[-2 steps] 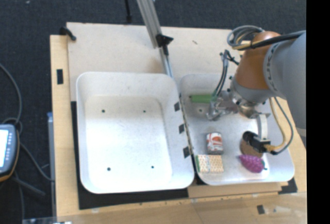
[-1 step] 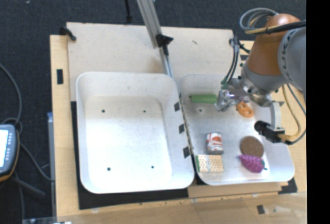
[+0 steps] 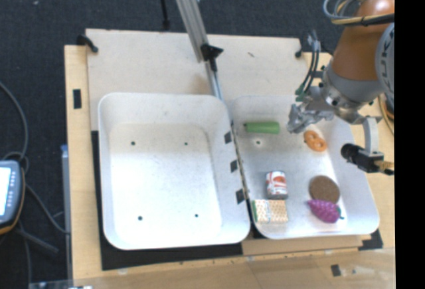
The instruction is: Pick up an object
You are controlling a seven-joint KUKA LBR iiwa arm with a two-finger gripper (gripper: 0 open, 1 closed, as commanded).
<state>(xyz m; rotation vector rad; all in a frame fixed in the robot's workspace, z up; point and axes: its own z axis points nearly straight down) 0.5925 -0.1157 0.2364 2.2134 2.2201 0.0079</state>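
While the gripper (image 3: 300, 119) hangs over the right bin (image 3: 362, 228), its opening cannot be judged; a green cylinder (image 3: 261, 127) lies just left of it; an orange object (image 3: 315, 141) sits just beside it, lower right.

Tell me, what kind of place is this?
Probably a robot lab or test bench. A grey and orange arm reaches over two white bins on a wooden bench, and one bin holds small toy-like things, such as purple grapes.
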